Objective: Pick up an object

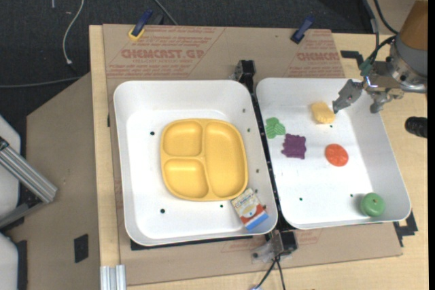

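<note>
Lowest in frame, the small carton (249, 208) lies untouched. Upper right, the end effector (359, 98) hangs spread and empty beside the yellow piece (323, 113); nothing looks lifted yet.

Yellow divided plate (204, 159) in left bin (129, 105)

The arm (414, 37) is cut off by the right edge, so little above its wrist shows. One finger (342, 97) overlaps the far right corner of the yellow block (322, 113). The print on the small packet (249, 208) is too small to read.
</note>
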